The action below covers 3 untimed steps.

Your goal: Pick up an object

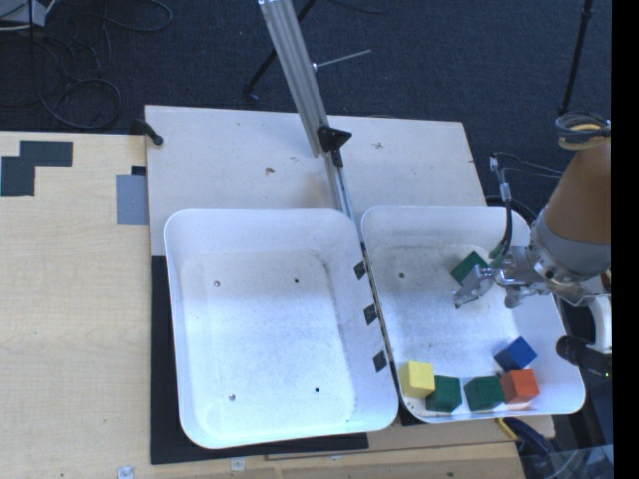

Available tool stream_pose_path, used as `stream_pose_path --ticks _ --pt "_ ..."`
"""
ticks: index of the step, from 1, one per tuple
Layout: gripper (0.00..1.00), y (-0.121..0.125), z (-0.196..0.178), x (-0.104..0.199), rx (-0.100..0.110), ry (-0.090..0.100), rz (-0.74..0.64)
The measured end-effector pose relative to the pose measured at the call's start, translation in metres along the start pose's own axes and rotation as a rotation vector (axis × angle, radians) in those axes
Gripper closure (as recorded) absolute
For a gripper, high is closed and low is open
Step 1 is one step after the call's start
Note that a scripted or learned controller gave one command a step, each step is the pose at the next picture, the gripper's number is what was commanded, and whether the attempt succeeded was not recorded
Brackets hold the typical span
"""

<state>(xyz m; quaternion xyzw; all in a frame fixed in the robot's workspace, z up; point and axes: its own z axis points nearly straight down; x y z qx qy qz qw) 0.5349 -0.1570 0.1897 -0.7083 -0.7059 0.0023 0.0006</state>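
While the near rim of the right-hand shallow white bin (559,407) lay closest to the camera, a row of small blocks sat along it: a yellow cube (418,378), a dark green cube (444,394), a second green cube (483,393) and an orange-red cube (519,386), with a blue cube (515,353) just behind the last. Farther in, the metal two-finger hand (473,285) reached in from the right, and a dark green block (467,267) sat at its tip, touching it on the far-left side; whether the fingers gripped it could not be told. Left of this stood the second white bin (200,267). Beyond both lay the pale counter (230,148).
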Motion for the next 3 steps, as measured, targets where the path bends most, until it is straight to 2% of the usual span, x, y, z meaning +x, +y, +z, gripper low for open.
stream_pose_path --ticks 1,2,3 --pt "0.00 0.042 0.101 -0.027 -0.003 0.002 -0.002" --pt "0.00 0.095 0.098 0.000 -0.006 0.003 -0.008" --pt "0.00 0.124 0.100 0.004 0.051 0.005 0.009"
